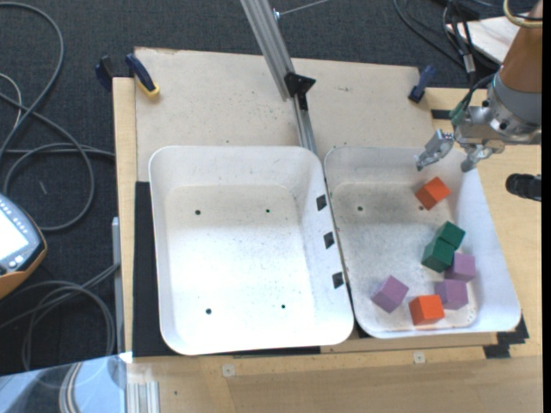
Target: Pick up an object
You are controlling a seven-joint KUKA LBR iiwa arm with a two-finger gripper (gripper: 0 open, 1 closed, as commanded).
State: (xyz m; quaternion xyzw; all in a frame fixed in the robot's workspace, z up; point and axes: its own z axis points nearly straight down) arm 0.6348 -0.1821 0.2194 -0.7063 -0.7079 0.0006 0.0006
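Over the right bin point(495, 256) we see the gripper point(449, 155) hovering, fingers spread apart and holding nothing. The orange cube point(432, 192) lies just beneath, apart from the other blocks. We're at the approach; next comes a straight descent and a squeeze.

Six small blocks, all in right bin point(491, 231): orange block point(432, 193) near far wall, alone; green block point(443, 246) mid-right; three purple blocks point(390, 292) and second orange block point(426, 309) clustered toward near wall.
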